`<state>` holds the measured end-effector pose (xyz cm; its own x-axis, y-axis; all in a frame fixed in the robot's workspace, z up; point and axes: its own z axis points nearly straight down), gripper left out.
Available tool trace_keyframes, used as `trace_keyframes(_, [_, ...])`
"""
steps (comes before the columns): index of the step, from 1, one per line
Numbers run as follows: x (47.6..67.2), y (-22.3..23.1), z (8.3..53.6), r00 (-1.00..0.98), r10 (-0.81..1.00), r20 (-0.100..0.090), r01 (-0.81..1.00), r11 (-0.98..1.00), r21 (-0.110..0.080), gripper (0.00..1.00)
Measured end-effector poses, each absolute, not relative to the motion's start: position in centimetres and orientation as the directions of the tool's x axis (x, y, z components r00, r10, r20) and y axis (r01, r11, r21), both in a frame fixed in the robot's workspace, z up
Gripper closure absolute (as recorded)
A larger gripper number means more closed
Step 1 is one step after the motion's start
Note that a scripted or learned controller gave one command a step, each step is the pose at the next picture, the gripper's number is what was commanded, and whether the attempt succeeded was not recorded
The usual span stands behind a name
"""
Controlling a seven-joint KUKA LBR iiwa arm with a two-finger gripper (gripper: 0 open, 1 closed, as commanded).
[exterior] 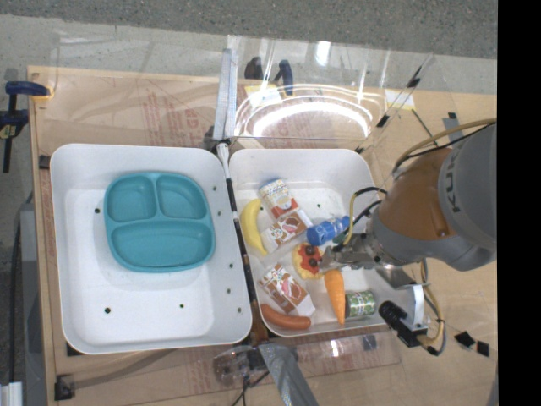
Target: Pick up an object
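The gripper (345, 256) is seen low over the right bin (355, 172); whether its fingers are spread cannot be told. Just beneath lies an orange carrot (336, 295), tapered and pointing toward the bin's near rim, between a green can (361, 304) and a snack packet (285, 287).

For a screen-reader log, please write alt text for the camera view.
A grey and orange robot arm reaches from the right over the right white bin, its end effector low among toy food: banana, carrot, sausage, blue bottle, green can. The left white bin holds a teal divided plate.
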<state>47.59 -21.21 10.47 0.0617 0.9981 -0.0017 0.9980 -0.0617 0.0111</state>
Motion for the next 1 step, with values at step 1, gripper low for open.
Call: trace_keyframes(1, [48.46, -14.46, 20.83, -0.065, 0.998, 0.0, 0.998, 0.065, 0.001, 1.0])
